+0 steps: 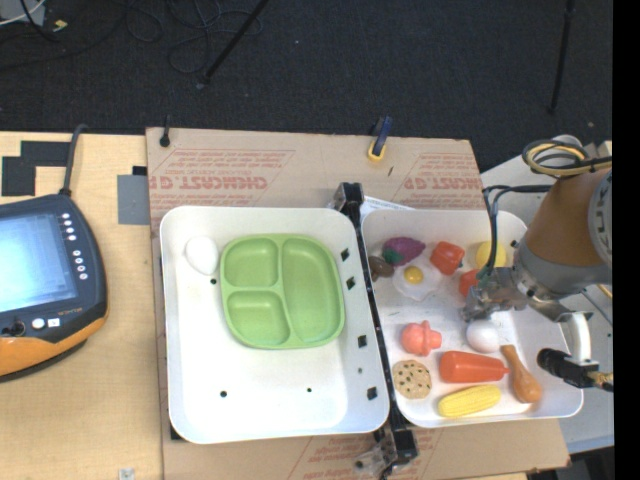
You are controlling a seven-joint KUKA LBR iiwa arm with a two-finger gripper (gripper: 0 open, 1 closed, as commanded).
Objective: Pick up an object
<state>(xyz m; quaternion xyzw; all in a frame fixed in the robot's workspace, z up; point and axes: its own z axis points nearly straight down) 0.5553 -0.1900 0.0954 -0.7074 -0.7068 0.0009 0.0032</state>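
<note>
Table (pixel 60 408) was tan, cardboard (pixel 300 173) under both bins (pixel 190 388), dark carpet (pixel 320 48) at 12 o'clock. Gripper (pixel 487 303) state: can't tell.

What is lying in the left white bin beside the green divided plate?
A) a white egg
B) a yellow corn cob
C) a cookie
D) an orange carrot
A: a white egg sits just left of the green plate in the left bin; the corn, carrot and cookie all lie in the right bin.
</note>
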